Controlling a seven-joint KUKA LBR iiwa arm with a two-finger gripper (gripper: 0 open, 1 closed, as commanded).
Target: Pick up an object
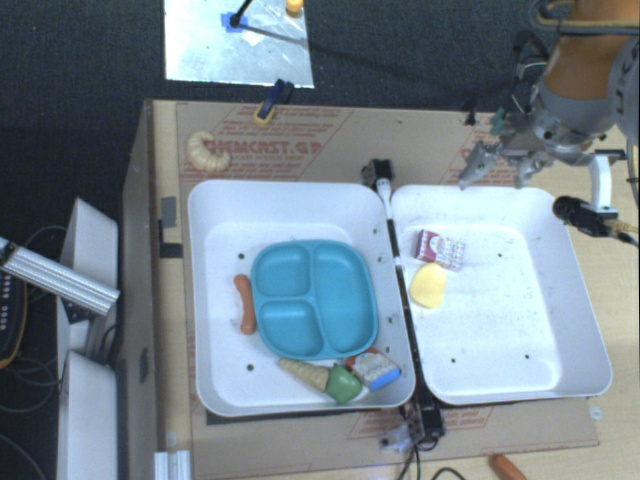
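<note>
Two white bins are being seen side by side on the bench [300, 138]: a left bin [215, 268] and a right bin [520, 308].

Five items are being counted in the left bin: one blue divided plate [313, 298] at the centre, one orange sausage-shaped piece [245, 304] touching the plate's left edge, one tan cone [303, 371] near the plate's near edge, one green block [343, 385] just right of the cone, and one blue and white packet [378, 370] beside the green block.

Two items are being counted in the right bin: one small red and white carton [441, 249] and one yellow lemon-like piece [428, 287], which are lying just beside each other in the bin's far-left part, the yellow one nearer.

The gripper [502, 168] is being held over the far rim of the right bin, with its two fingers spread apart and nothing between them. The carton and yellow piece are being seen to the gripper's left and nearer, apart from it, untouched.

One cream curled object [207, 150] is lying on the bench at far left, outside the bins.
</note>
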